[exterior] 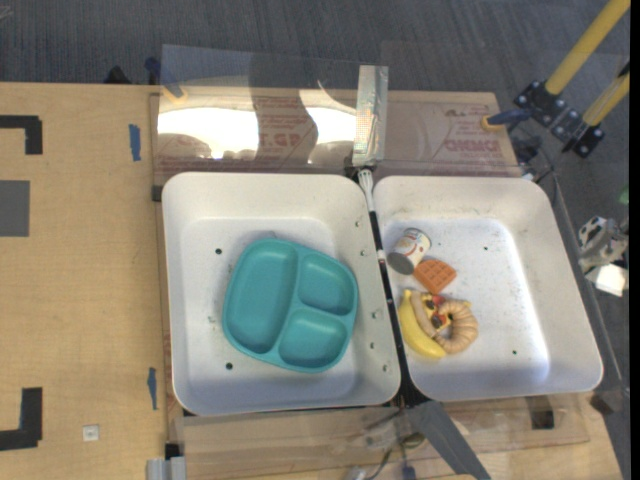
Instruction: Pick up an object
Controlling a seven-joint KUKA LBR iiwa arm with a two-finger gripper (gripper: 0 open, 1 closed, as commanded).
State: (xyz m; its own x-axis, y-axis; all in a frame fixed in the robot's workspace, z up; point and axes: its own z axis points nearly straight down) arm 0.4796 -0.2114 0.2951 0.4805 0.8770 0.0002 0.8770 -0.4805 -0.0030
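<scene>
Claw: pale grey and white parts (606, 258) at the view's right edge, just outside the right bin, look like it; whether it is released or clenched cannot be told; nothing is seen held
Bench front: wooden slats (300, 430) run under the near rims of both bins
Left bin (190, 218): shallow, white, rounded corners; touches the right bin along its inner rim
Teal plate (290, 305): lies flat in the left bin, nearer the front, turned slightly askew; three compartments, one large on the left and two smaller on the right
Right bin (520, 218): shallow, white, faintly speckled floor; holds the task's objects, all grouped in its left half near the dividing rim
Banana (418, 326): yellow, curved, nearest of the group, touching the beige ring on its left side
Beige ring (455, 326): pastry-like toy with red and dark bits at its centre, just right of the banana
Orange square (435, 274): ridged, waffle-like, lying flat just behind the banana and ring
Small can (408, 250): on its side, grey end facing front-left, touching the orange square's far corner
Cardboard panel (70, 268): left of the bins, tan, with black marks and blue tape tabs
Clear sheet (260, 118): behind the bins, glaring with reflected light
Silver strip (370, 113): upright behind where the bins meet
Yellow poles (595, 33): far right, slanted, with black clamps (560, 113) at their lower ends
Floor (300, 8): grey carpet, farthest back
</scene>
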